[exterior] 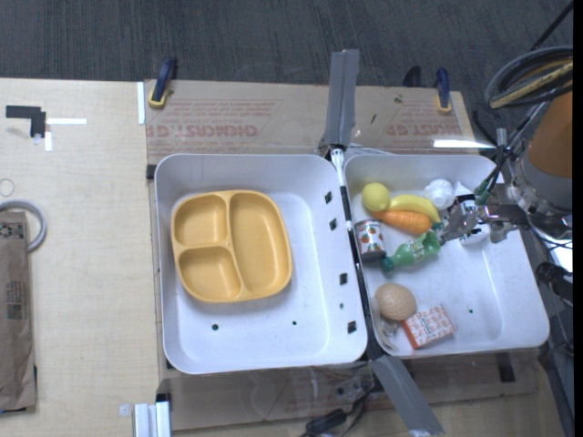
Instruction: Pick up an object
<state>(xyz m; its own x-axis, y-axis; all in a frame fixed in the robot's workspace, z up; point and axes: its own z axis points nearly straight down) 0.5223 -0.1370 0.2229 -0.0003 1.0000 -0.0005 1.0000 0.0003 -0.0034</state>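
My gripper (463, 223) reaches in from the right and hangs low over the right bin (510, 312), near its middle. Just to its left lie a green bottle (412, 252), an orange carrot (407, 221) and a yellow banana (414, 206). The bottle's right end is right beside the gripper tip; whether they touch is unclear. A yellow lemon (374, 196) and a small can (368, 239) lie by the bin's left wall. A tan egg-shaped object (395, 301) and an orange box (427, 325) rest at the front.
A yellow divided plate (232, 244) lies in the left bin (273, 335). A white crumpled object (440, 191) sits behind the banana. Black cables loop at the right (528, 76). A metal divider (342, 98) runs between the bins.
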